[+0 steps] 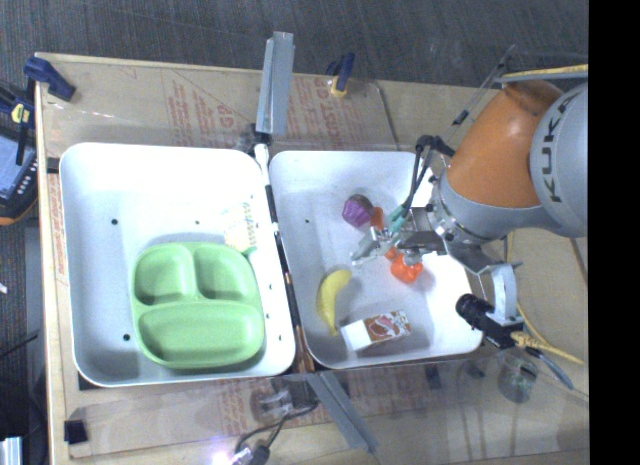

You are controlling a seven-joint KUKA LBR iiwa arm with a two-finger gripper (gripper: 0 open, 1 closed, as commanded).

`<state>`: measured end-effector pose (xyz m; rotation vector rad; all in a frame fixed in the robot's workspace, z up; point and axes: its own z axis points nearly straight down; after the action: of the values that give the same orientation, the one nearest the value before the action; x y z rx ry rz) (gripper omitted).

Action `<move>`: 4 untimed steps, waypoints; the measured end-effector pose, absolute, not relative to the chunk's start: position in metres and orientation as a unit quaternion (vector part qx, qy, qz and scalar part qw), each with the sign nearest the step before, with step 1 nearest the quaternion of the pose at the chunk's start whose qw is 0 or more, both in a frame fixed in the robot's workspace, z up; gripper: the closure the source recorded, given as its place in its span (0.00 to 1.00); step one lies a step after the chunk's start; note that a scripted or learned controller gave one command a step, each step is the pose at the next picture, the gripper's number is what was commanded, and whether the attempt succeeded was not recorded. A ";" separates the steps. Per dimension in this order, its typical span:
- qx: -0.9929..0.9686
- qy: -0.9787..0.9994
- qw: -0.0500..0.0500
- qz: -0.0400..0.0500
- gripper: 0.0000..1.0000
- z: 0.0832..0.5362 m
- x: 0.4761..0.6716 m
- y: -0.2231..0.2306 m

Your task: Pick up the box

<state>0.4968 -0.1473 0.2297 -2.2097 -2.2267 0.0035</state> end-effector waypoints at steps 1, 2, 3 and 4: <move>-0.735 -0.678 0.001 0.002 0.00 0.221 0.550 -0.189; -0.621 -0.784 -0.001 0.000 0.00 0.258 0.640 -0.188; -0.561 -0.828 0.001 0.000 0.00 0.148 0.647 -0.162; -0.553 -0.833 0.001 0.001 0.00 0.092 0.618 -0.176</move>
<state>0.6184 -0.1764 0.0916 -1.7356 -2.6169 0.0022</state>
